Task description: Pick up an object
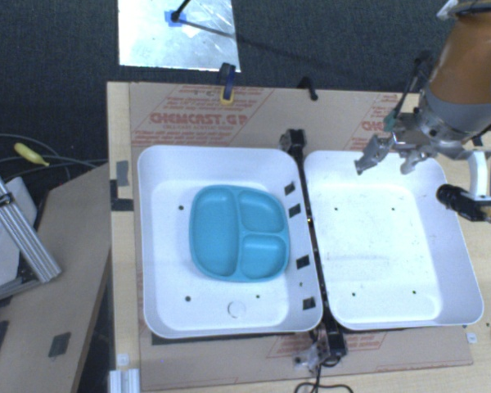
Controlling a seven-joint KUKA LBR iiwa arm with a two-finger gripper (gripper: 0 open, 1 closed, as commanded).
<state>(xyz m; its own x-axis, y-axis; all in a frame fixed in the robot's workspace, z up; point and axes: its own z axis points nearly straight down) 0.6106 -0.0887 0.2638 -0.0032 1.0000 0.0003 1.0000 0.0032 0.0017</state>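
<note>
In the left bin [159, 219] nearest you, the blue divided plate [239, 232] lies untouched, so your pick is not yet begun. Beyond, over the right bin's [450, 293] far rim, the gripper [389, 162] hangs with fingers spread wide, holding nothing. Farther back, the worktop's board reads "CHEMCAST" [198, 119].

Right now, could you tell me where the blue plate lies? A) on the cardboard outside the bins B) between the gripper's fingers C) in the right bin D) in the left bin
D: the blue plate rests flat in the left bin, while the gripper hangs above the right bin's far edge.
</note>
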